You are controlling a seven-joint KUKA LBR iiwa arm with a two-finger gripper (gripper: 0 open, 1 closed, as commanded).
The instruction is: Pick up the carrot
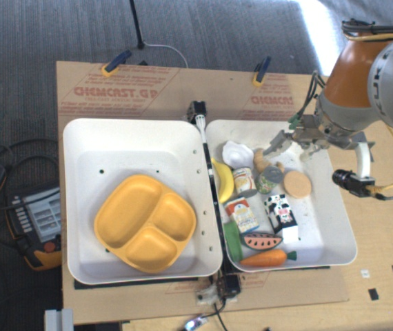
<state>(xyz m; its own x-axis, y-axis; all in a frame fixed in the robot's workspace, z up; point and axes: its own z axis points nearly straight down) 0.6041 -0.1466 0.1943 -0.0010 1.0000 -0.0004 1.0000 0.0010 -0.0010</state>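
Lying along the front wall of the right shallow white bin [345, 243], the orange toy carrot with green top [264, 258] was seen beside a watermelon slice toy [261, 241]. The two-finger gripper [294, 142] was positioned over the bin's far end, well apart from the carrot, fingers spread, nothing held.
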